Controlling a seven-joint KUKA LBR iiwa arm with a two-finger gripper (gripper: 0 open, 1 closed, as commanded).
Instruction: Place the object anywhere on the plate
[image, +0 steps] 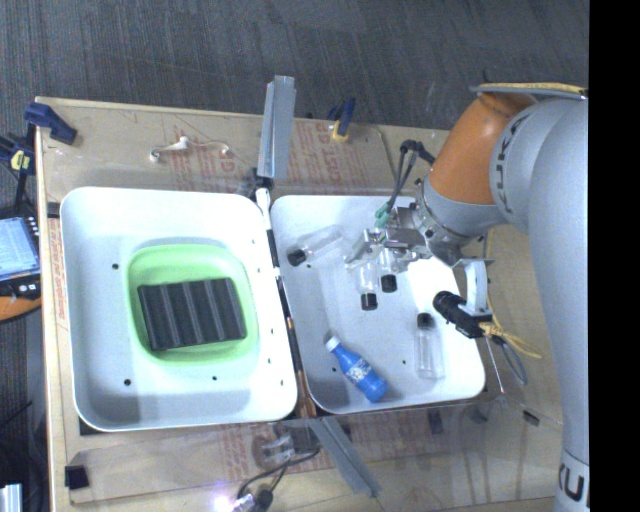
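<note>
While arm hovers over right bin (300, 380), blue bottle (358, 369) lies near; label unreadable, jaws' state can't tell; green plate (190, 262) left.

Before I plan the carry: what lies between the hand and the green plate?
In the camera view, a clear bottle and the two bins' rims lie between the hand and the plate.

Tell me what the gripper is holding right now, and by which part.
It cannot be told. The gripper sits low in the right bin among clear bottles, but this view does not show any one of them between its fingers.
</note>
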